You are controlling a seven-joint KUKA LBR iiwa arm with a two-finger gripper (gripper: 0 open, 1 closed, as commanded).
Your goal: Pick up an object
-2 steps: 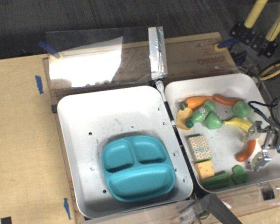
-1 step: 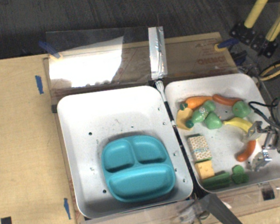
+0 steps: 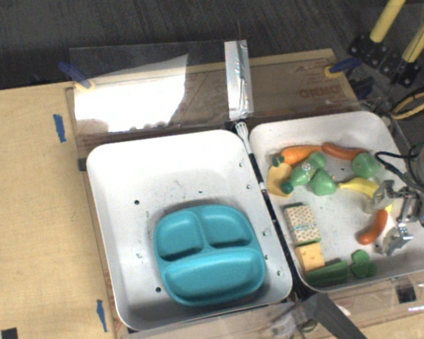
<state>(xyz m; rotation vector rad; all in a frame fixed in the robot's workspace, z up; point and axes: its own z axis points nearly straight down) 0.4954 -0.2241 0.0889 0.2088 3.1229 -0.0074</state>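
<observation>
In the right bin [image 3: 421,248], nearest me, one green cucumber [image 3: 330,272] lies along the front wall beside a yellow block [image 3: 311,256]. The gripper [image 3: 398,225] hangs low with one orange-red sausage [image 3: 373,227] just beside its fingers; whether they pinch it I cannot tell. Further back lie one carrot [image 3: 301,153] and a second sausage [image 3: 340,152]. The left bin [image 3: 117,218] holds one teal tray [image 3: 207,254].

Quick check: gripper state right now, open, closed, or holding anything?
Gripper: low in the right bin beside a red-orange toy; open or shut cannot be told, and no object is visibly held.
</observation>
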